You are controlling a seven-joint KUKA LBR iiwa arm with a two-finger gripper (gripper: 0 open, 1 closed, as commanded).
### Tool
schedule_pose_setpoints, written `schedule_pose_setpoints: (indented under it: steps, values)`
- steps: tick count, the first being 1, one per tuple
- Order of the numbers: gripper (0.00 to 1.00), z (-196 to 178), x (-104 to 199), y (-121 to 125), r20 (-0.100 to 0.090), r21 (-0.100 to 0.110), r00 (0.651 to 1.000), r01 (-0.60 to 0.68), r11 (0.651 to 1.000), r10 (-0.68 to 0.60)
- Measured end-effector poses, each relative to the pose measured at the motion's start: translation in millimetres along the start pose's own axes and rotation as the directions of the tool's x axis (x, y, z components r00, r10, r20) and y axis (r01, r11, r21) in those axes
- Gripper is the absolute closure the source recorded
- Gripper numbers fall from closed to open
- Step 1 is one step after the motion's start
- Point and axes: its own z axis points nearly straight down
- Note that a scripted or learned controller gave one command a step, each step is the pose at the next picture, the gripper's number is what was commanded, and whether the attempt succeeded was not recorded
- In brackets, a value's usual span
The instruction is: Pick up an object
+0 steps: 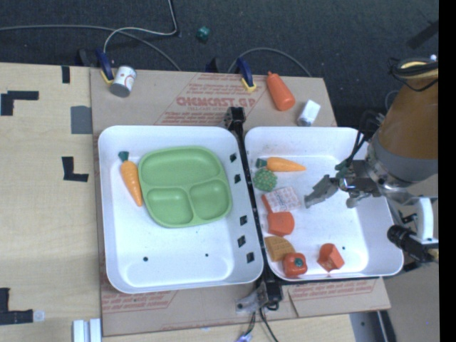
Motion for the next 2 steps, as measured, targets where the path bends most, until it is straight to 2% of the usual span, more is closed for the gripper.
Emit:
schedule_pose_setpoints:
  steps: [1,2]
  values:
    - [0.0,76,36,-2,-0.001,0.003,1.0,0.0,1.0,0.0]
    - [0.0,173,6,9,-0.001,-0.003,1.0,0.0,1.0,0.0]
